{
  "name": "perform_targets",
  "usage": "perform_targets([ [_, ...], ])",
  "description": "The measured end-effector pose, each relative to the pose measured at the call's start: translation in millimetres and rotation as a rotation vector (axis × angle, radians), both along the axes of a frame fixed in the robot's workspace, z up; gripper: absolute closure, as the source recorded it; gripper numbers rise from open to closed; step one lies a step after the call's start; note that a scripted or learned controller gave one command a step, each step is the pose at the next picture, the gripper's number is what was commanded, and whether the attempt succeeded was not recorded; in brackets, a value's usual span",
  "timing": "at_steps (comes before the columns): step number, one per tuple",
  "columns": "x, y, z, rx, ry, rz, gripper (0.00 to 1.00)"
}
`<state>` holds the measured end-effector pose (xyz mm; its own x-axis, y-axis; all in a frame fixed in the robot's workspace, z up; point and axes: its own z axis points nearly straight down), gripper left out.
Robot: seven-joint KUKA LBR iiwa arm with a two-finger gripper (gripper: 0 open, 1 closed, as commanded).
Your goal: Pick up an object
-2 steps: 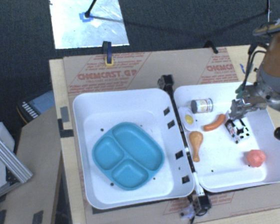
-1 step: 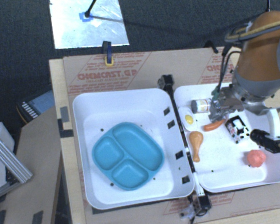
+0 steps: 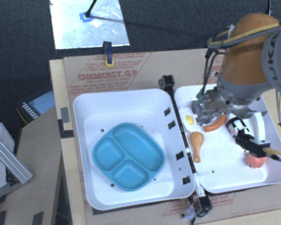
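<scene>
The right bin (image 3: 228, 175) holds several toy foods. An orange sausage (image 3: 215, 124) lies near the bin's back left, just beneath my gripper (image 3: 206, 112). To the left of the sausage sits a white fried egg with a yellow yolk (image 3: 188, 119). An orange drumstick (image 3: 196, 144) lies in front of the egg, by the bin's left wall. A pink-red piece (image 3: 257, 160) rests at the front right, partly behind a black cable fitting. The gripper hangs low over the sausage and egg, and the wrist body hides its tip.
The left bin (image 3: 90, 110) holds a blue divided plate (image 3: 129, 156). A black divider strip (image 3: 179, 130) runs between the bins. The arm's grey and orange body (image 3: 254, 51) overhangs the right bin's back right. Cables (image 3: 255, 144) trail across the right bin's right side.
</scene>
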<state>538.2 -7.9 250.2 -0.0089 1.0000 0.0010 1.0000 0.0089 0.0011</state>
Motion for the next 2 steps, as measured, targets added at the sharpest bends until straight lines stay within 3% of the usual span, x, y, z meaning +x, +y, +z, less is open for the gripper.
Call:
perform_targets([
  [2,0.3,95.2,3.2,0.0,0.0,-0.001,1.0],
])
